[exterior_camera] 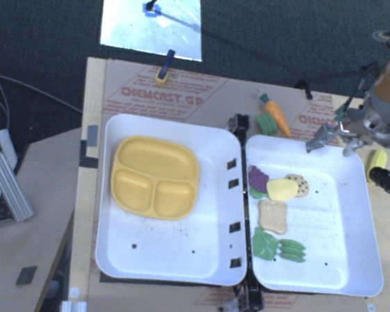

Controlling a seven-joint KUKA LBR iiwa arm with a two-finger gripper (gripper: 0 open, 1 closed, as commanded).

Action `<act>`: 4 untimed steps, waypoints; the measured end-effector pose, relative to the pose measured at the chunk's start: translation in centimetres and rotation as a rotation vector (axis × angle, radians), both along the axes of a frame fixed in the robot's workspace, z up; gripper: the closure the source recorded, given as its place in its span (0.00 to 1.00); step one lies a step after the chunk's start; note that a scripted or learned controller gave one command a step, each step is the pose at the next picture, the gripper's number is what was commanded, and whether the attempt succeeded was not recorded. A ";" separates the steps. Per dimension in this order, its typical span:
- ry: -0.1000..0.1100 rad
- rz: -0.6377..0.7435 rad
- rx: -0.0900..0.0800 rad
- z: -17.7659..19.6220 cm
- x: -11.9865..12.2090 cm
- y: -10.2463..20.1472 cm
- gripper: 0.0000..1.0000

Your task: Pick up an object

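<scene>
The right bin [355,226] holds several toy foods: purple grapes [258,176], a yellow piece [282,190], a cookie [298,184], a slice of bread [273,216], a green leafy piece [264,244] and a green pea pod [292,250]. My gripper [332,147] hangs over the bin's far rim, up and to the right of the cookie. Its fingers are spread open and nothing is between them. No toy touches it.
A yellow divided plate [155,177] lies in the left bin [170,254]. A toy carrot [277,115] and a green piece [265,124] lie on the cardboard behind the bins. A yellow object [377,163] sits outside the right bin's far right corner.
</scene>
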State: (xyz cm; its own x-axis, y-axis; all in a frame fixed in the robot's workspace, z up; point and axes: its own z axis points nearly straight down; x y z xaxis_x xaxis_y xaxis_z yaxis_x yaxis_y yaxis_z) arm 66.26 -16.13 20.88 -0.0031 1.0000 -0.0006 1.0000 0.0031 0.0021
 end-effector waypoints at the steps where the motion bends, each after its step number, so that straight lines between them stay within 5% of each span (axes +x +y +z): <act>1: 0.007 -0.004 0.000 -11.5 0.4 -4.0 0.00; 2: 0.012 -0.005 0.004 -12.6 -10.4 -2.2 0.00; 4: -0.011 0.006 -0.004 -12.0 1.1 7.0 0.00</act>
State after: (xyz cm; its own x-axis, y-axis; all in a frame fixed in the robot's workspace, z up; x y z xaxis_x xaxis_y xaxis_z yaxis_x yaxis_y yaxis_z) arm 67.35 -9.09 8.86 -0.0087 0.9999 -0.0049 0.9999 0.0088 0.0132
